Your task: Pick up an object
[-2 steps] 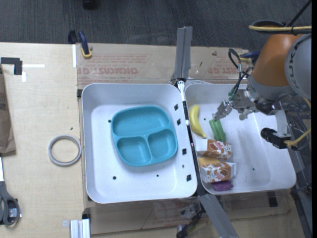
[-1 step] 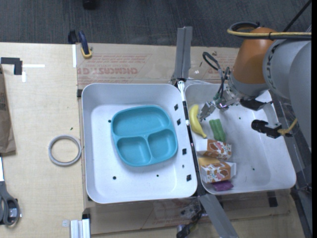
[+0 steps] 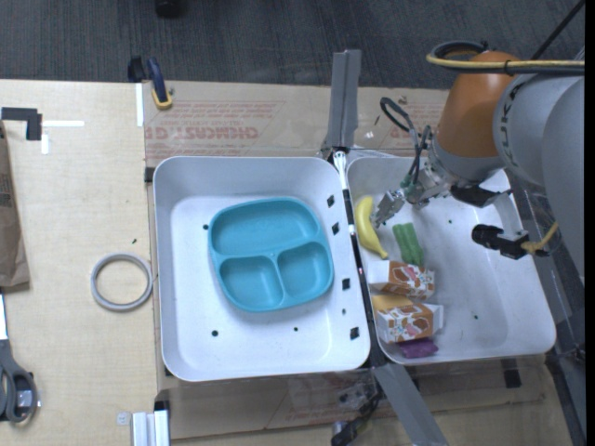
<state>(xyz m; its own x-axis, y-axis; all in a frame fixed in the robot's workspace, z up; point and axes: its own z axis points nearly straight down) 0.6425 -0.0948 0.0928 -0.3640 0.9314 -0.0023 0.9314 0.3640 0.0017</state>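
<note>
Two metal fingers make up the jaws (image 3: 389, 208), lowered into the upper left of the right bin (image 3: 483, 286); whether they stand apart or together cannot be told at this size. Their tips sit just at the upper end of a yellow banana (image 3: 369, 229), which lies along that bin's left wall. A green block (image 3: 407, 244) lies just right of the banana, with two snack packets (image 3: 409, 300) below it, lower in the frame. A blue divided plate (image 3: 271, 254) fills the left bin (image 3: 177, 249) at centre frame on the desk (image 3: 74, 212).
</note>
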